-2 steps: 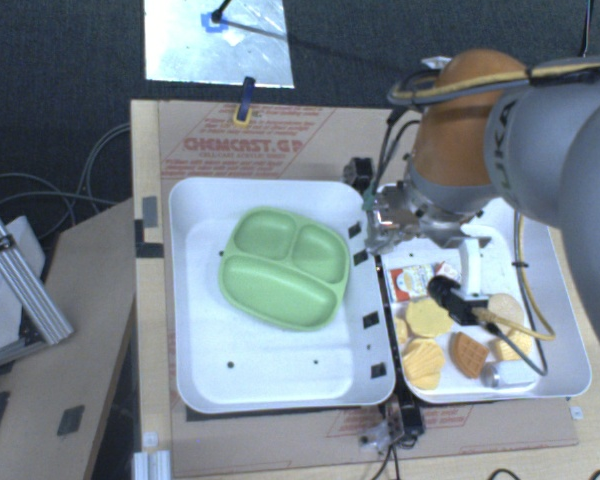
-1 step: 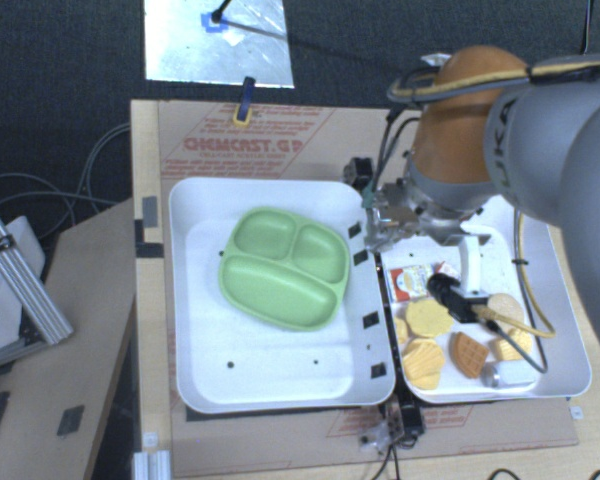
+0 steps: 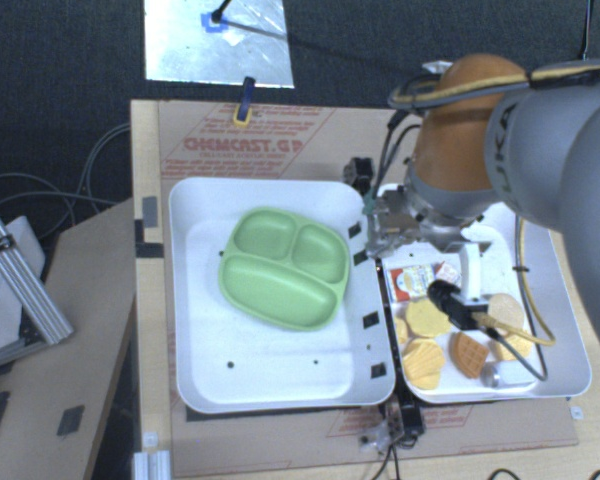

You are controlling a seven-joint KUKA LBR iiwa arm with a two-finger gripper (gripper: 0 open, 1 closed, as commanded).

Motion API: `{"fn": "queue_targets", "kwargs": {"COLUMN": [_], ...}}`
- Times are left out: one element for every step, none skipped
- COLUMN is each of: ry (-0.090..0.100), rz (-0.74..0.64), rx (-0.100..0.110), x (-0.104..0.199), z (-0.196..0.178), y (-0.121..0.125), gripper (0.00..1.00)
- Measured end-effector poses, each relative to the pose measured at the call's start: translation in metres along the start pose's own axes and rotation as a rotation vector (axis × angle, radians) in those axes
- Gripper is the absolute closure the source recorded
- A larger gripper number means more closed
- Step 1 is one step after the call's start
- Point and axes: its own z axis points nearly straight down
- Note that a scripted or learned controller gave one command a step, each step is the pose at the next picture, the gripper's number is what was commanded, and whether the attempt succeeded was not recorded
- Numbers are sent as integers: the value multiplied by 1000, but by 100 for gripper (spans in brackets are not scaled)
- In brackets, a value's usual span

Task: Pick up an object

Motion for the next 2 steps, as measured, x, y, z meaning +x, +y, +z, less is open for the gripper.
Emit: {"fn": "queue_targets", "kwargs": {"ry": [2, 1], "rz": [-4, -1], "rx": [-1, -2], "x": [9, 4], "z": [-10, -16], "y": [-10, -10], "gripper": [100, 100]}}
